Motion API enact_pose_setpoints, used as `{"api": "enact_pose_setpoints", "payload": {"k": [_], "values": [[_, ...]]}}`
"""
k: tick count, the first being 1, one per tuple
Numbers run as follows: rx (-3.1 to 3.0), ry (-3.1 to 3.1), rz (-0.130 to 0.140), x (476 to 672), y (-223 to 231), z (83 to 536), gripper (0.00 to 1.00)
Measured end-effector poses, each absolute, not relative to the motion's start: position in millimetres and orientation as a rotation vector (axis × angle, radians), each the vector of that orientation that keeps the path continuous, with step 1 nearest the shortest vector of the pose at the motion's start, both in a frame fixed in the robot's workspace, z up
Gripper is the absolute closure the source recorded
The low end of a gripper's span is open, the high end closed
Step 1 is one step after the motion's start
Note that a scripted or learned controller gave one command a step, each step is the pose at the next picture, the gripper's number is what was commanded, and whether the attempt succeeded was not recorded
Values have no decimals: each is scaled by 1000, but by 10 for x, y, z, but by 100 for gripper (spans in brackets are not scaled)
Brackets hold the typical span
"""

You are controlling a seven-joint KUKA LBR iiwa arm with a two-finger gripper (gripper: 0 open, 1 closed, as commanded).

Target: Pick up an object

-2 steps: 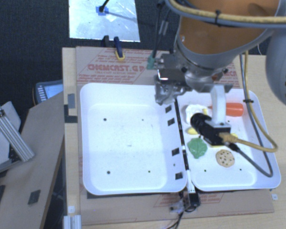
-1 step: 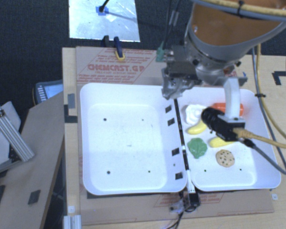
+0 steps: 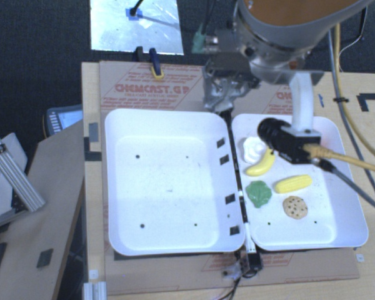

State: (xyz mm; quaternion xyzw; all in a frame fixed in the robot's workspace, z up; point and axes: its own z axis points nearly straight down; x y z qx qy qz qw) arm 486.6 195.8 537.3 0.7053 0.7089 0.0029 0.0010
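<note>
Right bin (image 3: 347,227) taken as landmark. Inside it, toward its left wall: a white piece (image 3: 254,147) at the top, a yellow banana (image 3: 262,164) just below and touching it, a green leafy piece (image 3: 259,193) lower down. A yellow corn-like piece (image 3: 292,183) sits near the bin's middle, a brown cookie (image 3: 294,207) just below that. Gripper (image 3: 224,102) hangs above the bin's upper-left corner, over the rim; grip state cannot be judged. Nothing seen held.

We see the desk (image 3: 90,186), tan, with a brown CHEMCAST cardboard sheet (image 3: 150,87) on it; two white bins sit on the sheet, left bin (image 3: 112,186) at 9 o'clock, right bin (image 3: 350,220) at 3.
</note>
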Motion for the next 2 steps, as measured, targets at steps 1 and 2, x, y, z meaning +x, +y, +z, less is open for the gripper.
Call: {"api": "enact_pose_setpoints", "payload": {"k": [1,2], "values": [[2219,2222,5,5154,2054,5354,100],[2216,2229,-6,4848,2352,4591,100]]}}
